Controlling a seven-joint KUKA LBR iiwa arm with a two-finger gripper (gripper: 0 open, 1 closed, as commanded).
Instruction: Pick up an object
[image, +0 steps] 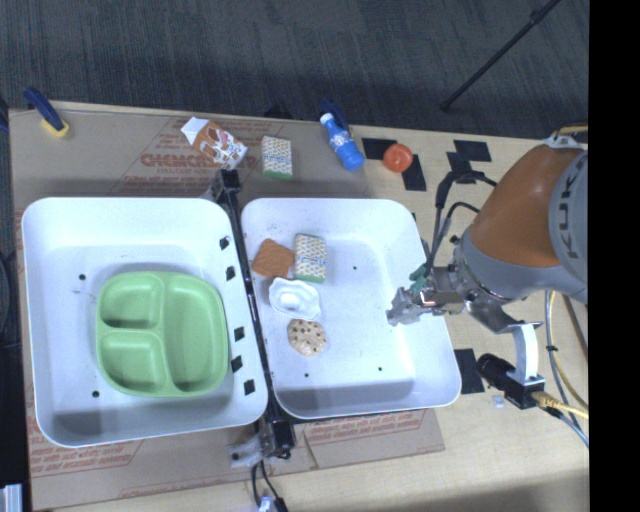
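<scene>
I am watching the gripper (403, 308) hanging over the right-hand part of the right bin (425, 370), reaching in from the arm (520, 235) at the right of the view. From this slant I cannot tell how it is set; it reads as a small grey cluster with nothing visibly caught in it.

The things to pick are lying well apart from it, grouped on the left half of that same bin. A tan square piece (272, 259) is sitting nearest the divider, with a pale green patterned packet (311, 257) touching its right side. Just below them a white crumpled piece (293, 296) is resting, and below that a round speckled cookie (307, 337). A stretch of bare white floor is separating all four from the gripper, which is hovering to their right, roughly level with the white piece.

The left bin (50, 230) is holding a green divided tray (160, 333). Beyond the bins, on the bench (500, 470), I am seeing a blue bottle (342, 142), an orange ball (398, 156), a small green box (276, 157) and a snack wrapper (213, 143)
</scene>
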